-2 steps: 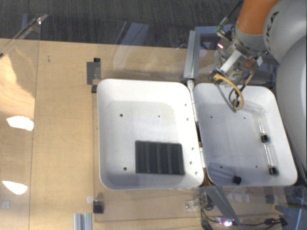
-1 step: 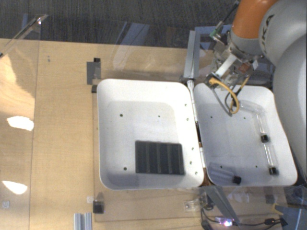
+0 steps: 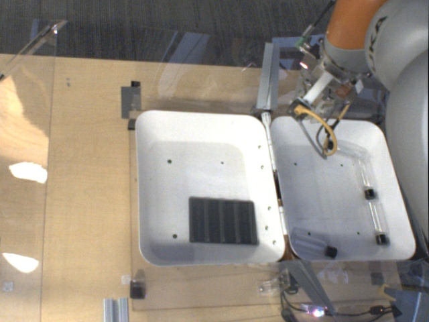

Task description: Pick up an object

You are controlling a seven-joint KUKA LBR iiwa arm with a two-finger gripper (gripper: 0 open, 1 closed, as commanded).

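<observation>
A black ribbed rectangular block [image 3: 222,221] lies flat in the left bin [image 3: 151,180], toward its front. In the right bin [image 3: 402,247], a clear thin rod with black ends [image 3: 374,215] lies along the right side, and a small black piece [image 3: 330,251] sits by the front wall. My gripper [image 3: 314,104] hangs over the back left corner of the right bin, below the orange-banded wrist [image 3: 352,12]. A yellow cable loop [image 3: 328,134] dangles from it above the bin floor. I see nothing held at the gripper.
A grey metal post [image 3: 266,79] stands behind the gap between the bins. A black bracket [image 3: 131,99] sits at the left bin's back left corner. The wooden bench [image 3: 67,180] stretches out to the left. Cables and clamps [image 3: 308,294] lie along the front edge.
</observation>
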